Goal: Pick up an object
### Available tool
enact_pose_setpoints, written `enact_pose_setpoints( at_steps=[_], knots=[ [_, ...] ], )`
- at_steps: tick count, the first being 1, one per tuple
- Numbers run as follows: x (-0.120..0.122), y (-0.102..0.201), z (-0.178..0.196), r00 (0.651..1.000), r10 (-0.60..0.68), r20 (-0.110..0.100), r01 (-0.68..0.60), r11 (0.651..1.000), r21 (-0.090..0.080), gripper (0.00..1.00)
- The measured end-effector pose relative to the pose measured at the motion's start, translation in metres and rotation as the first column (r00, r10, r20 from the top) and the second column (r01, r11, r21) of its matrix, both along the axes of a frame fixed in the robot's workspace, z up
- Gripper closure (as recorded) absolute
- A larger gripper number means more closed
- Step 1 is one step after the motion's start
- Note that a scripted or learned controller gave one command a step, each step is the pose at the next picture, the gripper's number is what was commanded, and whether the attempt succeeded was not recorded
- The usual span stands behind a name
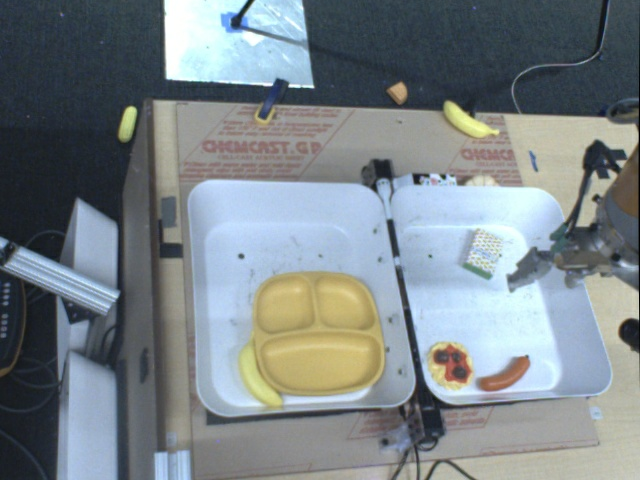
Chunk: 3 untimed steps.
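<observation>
The right bin (560, 338) holds a small patterned box (484, 252) near its back, a round pizza toy (450, 364) at the front and a red sausage (503, 372) beside it. My gripper (545, 277) hangs over the right bin's right half, just right of the box and apart from it. Its fingers look spread, and nothing is between them. The left bin (230, 228) holds a yellow divided plate (318, 333) with a banana (257, 376) against its left edge.
Behind the bins on the bench lie a banana (468, 119), a small orange piece (398, 92) and a blue-and-yellow tool (270, 101). A yellow item (127, 123) lies off the bench's left corner. A black divider (395, 268) runs between the bins.
</observation>
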State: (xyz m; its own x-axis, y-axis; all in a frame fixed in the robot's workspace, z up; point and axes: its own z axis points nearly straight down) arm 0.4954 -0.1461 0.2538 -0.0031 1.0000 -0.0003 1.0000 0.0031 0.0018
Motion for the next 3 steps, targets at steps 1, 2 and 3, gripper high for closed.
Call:
enact_pose_setpoints(
  at_steps=[1,2,3],
  knots=[
    [0.100,-0.019,-0.056,1.000,0.001,0.000,-0.001,1.000,0.000,0.00],
    [0.133,-0.011,-0.120,1.000,0.002,-0.002,-0.002,1.000,0.000,0.00],
    [0.143,-0.033,-0.150,1.000,-0.002,0.001,0.002,1.000,-0.001,0.00]
  ],
)
